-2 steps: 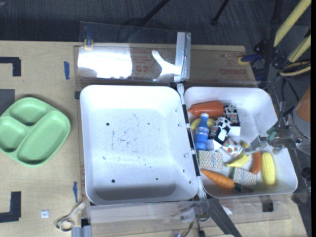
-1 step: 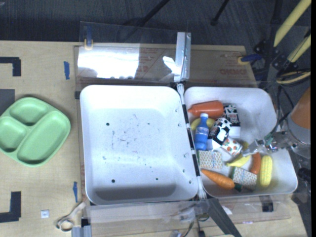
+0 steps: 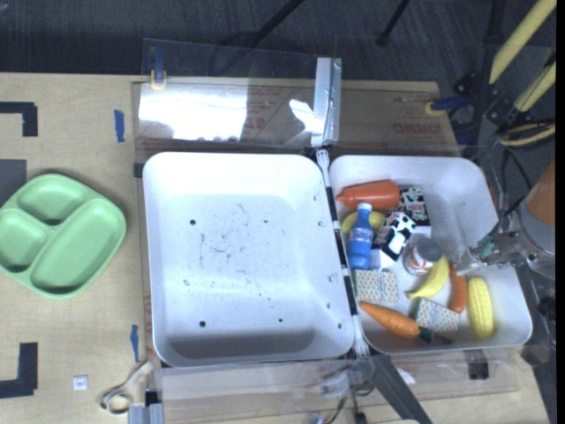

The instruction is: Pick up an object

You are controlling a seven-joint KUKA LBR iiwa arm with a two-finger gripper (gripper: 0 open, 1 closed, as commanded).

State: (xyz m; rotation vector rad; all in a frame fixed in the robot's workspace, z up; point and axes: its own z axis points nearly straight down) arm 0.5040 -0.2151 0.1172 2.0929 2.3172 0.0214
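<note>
Orange carrot lies slanted beside yellow corn, right bin

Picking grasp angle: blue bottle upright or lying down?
Lying down: the blue bottle rests lengthwise in the right bin, white cap toward the carrot.

A green divided plate sits on the wooden tabletop, off to the left of the bins. There's blue tape stuck near a clear plastic sheet at the back.

Left bin open, right bin crowded (free corner, seemingly, upper right)
</note>
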